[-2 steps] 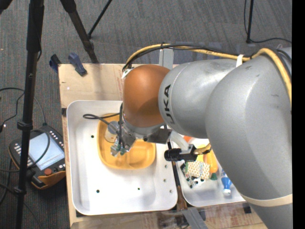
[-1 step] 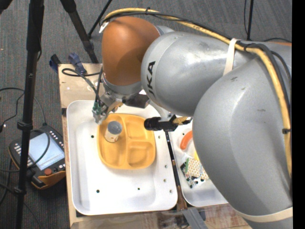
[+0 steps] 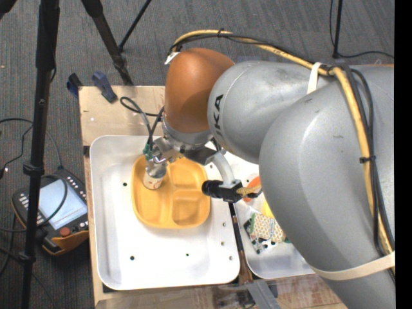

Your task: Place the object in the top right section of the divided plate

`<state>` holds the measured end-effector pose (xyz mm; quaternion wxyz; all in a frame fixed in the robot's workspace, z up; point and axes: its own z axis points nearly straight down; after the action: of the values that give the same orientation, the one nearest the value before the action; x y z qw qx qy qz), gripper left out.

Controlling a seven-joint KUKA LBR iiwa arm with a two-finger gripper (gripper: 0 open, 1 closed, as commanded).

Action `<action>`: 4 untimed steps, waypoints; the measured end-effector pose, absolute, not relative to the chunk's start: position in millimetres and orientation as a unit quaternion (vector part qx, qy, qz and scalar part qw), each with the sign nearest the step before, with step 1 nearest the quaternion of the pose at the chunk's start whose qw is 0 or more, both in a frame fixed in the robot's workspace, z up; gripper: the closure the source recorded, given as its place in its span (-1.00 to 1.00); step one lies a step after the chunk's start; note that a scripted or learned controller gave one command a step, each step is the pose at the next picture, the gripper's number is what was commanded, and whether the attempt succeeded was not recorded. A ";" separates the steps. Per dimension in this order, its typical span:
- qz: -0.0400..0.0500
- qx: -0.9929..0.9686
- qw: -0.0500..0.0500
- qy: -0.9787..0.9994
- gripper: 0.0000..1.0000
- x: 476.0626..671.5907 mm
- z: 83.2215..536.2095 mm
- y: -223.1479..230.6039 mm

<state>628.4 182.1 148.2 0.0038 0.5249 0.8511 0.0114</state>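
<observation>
Hanging over the yellow divided plate (image 3: 172, 201) in the left bin (image 3: 112, 250), the gripper (image 3: 154, 172) sits at the plate's upper left corner. A pale cylindrical object (image 3: 153, 182) shows at its tip; whether it is clamped I cannot tell. The top right section (image 3: 193, 174) lies rightward along the plate's top edge.

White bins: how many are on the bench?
2. The left bin holds the yellow divided plate; the right bin lies mostly hidden under the arm.
</observation>
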 end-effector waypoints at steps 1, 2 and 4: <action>0.022 0.516 0.011 0.856 1.00 642.6 140.6 181.3; -0.002 0.549 -0.002 0.836 1.00 589.8 164.2 169.3; -0.002 0.615 -0.002 0.789 1.00 539.9 205.6 127.2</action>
<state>539.9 127.2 205.6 -0.0017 0.6147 0.7887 -0.0022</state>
